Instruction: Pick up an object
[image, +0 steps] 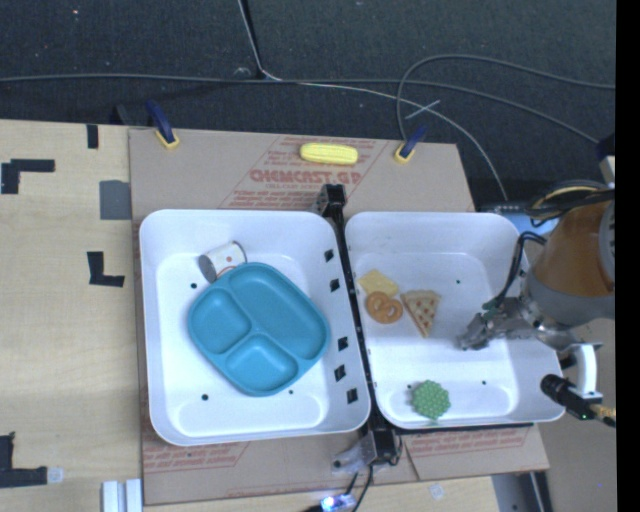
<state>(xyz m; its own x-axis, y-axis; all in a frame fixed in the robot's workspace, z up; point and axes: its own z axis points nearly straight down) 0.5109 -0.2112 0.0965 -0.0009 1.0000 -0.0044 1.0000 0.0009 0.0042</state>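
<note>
One hand (478, 335) in right bin (440, 232)

Soft, even light falls from above, fairly bright. The two shallow white plastic bins (240, 425) glow almost overexposed, their inner walls losing detail, while the dark fabric backdrop (120, 50) at the top stays dim. Shadows are faint and short: a thin one under the blue compartment tray (258, 327). The whole picture is slightly soft and grainy, and the grey arm with its orange band (575, 265) looks blurred at the right.
</note>
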